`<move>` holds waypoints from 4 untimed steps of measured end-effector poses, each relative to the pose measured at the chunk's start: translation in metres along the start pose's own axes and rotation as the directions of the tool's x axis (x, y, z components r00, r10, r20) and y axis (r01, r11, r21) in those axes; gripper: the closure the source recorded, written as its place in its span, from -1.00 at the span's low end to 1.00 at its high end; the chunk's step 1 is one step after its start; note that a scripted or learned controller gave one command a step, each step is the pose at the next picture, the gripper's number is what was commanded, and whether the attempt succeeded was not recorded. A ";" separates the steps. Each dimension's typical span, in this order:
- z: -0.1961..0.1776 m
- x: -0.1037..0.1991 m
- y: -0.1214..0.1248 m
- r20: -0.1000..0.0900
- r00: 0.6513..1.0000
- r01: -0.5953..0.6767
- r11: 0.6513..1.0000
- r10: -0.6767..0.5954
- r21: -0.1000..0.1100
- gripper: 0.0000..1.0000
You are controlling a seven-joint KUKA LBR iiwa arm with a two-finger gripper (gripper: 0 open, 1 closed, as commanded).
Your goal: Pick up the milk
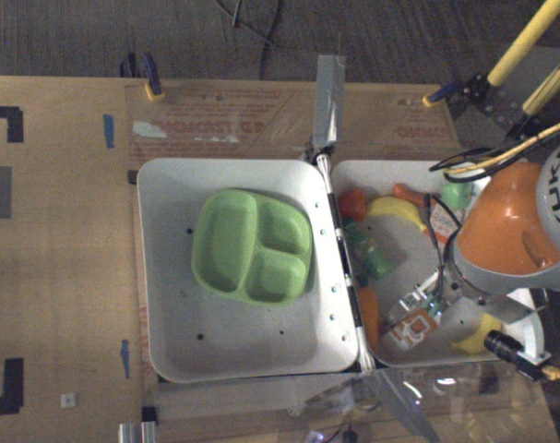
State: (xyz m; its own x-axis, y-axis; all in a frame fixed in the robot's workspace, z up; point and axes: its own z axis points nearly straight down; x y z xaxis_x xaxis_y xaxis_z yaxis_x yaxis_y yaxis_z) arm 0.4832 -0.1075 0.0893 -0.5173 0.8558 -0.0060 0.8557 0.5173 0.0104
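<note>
The milk (409,329) is a small white carton with an orange label. It lies on its side near the front of the right bin (418,353). The grey arm with its orange band (508,221) hangs over the right half of that bin. My gripper (434,293) points down at the carton's upper right end, very close to it or touching it. The arm's body hides part of the gripper.
Toy food shares the right bin: a red tomato (351,203), a yellow banana (398,212), a green bottle (368,253), a carrot (368,312) by the left wall and a yellow piece (473,337). The left bin (169,330) holds a green divided plate (253,245).
</note>
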 end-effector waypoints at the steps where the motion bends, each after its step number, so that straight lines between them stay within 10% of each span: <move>1: -0.011 -0.004 0.001 0.012 1.000 -0.003 1.000 0.003 -0.006 1.00; 2: -0.119 0.070 0.075 -0.004 0.987 -0.159 0.987 0.159 0.010 1.00; 3: -0.119 0.070 0.075 -0.004 0.987 -0.159 0.987 0.159 0.011 -1.00; 4: -0.095 0.036 0.019 -0.006 0.999 -0.054 0.998 0.054 0.012 -1.00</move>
State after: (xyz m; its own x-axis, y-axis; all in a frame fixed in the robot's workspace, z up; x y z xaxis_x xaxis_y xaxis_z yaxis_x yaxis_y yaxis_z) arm 0.4793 -0.0672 0.1843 -0.4704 0.8824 0.0005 0.8824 0.4704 -0.0009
